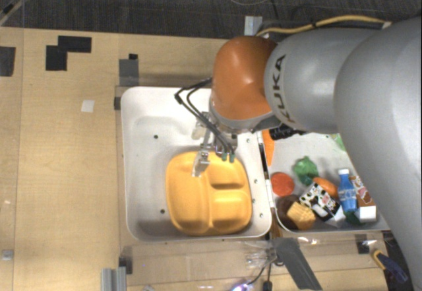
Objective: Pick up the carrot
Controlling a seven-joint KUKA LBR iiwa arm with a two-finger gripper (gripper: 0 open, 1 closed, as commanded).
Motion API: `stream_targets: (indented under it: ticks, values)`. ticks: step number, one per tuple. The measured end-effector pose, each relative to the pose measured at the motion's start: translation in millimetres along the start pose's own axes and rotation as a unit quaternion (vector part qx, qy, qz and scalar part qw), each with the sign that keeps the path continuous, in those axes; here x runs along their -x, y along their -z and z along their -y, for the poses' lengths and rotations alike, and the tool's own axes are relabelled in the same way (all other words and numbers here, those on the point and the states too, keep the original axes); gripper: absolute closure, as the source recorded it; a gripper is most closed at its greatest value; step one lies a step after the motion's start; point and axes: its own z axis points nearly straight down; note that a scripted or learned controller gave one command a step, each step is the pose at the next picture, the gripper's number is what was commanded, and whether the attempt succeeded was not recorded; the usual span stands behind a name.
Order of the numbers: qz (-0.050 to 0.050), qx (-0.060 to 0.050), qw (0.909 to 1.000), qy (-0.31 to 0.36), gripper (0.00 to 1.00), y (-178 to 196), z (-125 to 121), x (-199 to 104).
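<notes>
While the carrot waits in the right bin, the arm hangs over the left one.
The carrot lies lengthwise against the left wall of the right bin, partly under the arm; near it sit a red disc and a blue bottle; the jaws are apart from the carrot, over a yellow tray in the left bin on the desk; whether they are released or clenched cannot be told.

The arm is a thick, smooth grey casing with rounded links, and black "KUKA" lettering runs along one of them. A glossy orange band caps the wrist. Black cables loop from there toward the small metal gripper.
</notes>
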Motion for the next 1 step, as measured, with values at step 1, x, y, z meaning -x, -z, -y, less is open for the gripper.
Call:
stream_targets:
  ticks: [1]
  values:
    - [0.003,0.003,1.0,-0.001,1.0,10.4,-1.6,1.7]
